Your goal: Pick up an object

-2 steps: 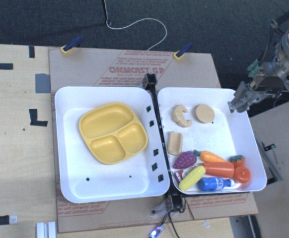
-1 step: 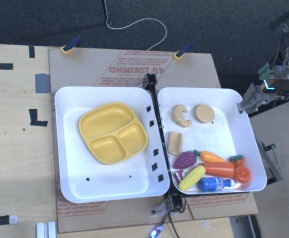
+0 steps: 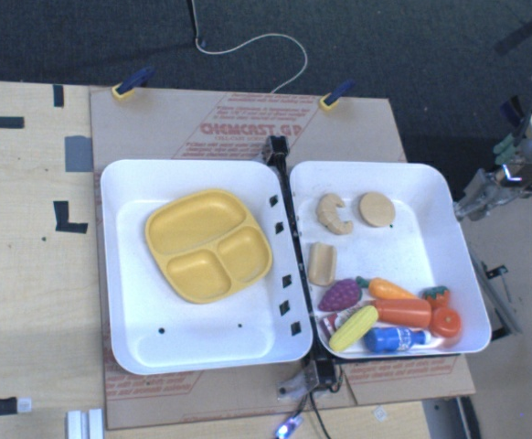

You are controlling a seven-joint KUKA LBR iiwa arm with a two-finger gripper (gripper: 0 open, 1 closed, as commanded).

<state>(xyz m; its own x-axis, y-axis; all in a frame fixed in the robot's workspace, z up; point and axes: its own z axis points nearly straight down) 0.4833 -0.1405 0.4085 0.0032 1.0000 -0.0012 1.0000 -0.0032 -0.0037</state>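
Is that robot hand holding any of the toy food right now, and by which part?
Nothing is held. The gripper sits off the right bin's edge, away from the toy food.

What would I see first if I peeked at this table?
Probably the big yellow plastic plate with three compartments, lying alone in the left white bin. Next, the bright toy food heaped in the near corner of the right white bin: a yellow corn cob and a red tomato.
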